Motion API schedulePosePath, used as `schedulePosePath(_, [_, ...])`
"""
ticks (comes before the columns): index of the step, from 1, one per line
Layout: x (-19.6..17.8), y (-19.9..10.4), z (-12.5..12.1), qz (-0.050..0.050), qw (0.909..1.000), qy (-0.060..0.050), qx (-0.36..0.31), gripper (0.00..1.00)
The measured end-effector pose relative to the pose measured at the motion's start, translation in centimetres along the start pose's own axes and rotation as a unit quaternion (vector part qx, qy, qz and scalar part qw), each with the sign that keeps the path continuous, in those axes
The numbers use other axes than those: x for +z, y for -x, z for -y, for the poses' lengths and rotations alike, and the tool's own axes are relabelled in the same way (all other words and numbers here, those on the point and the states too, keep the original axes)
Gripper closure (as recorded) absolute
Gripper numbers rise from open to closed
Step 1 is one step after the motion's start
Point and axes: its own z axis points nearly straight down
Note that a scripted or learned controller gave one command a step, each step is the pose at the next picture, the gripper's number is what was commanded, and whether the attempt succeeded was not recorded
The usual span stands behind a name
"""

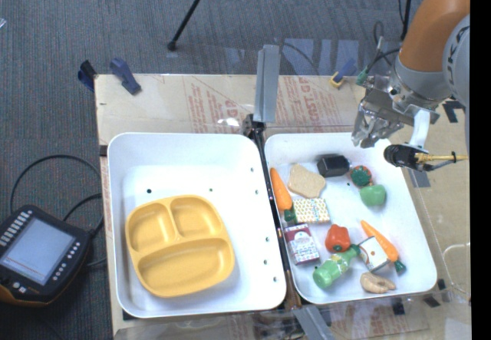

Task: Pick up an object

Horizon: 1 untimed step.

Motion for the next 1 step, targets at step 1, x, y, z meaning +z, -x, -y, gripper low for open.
schedulePosePath(1, [6.81, -5.15, 2.91, -0.001, 0.9978, 0.002, -0.067, 1.00])
